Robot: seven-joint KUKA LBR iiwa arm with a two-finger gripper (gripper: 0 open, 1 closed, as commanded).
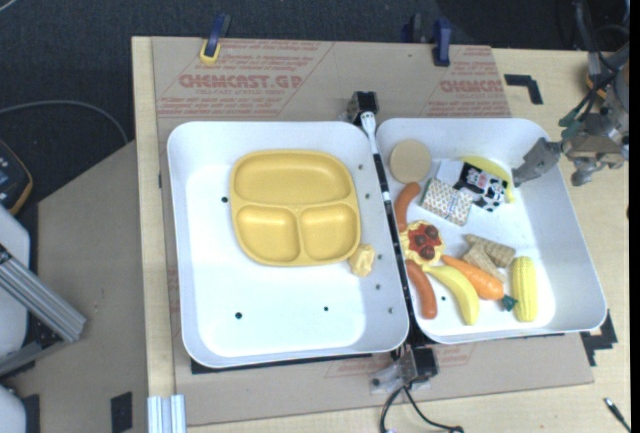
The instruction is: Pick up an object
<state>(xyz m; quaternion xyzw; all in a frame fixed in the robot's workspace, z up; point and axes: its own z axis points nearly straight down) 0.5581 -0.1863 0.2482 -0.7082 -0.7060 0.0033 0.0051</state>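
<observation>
My gripper (556, 169) hangs over the upper right part of the right bin (575, 241), reaching in from the right edge. Its two grey fingers (531, 161) stand apart with nothing between them. Just left of the nearer finger lie a yellow banana piece (492, 167) and a black-and-white toy (480, 187). Further left are a checkered box (447, 202) and a tan round disc (410, 161). Lower in the bin lie a corn cob (523, 287), a carrot (482, 280), a banana (456, 288), a cracker (488, 248), a pizza slice (422, 239) and two sausages (404, 203).
The left bin (200, 251) holds a yellow divided plate (295, 206) and a small pale yellow item (361, 261) by its right wall. Both bins sit on a cardboard-covered bench (150, 121) with clamps at the back edge.
</observation>
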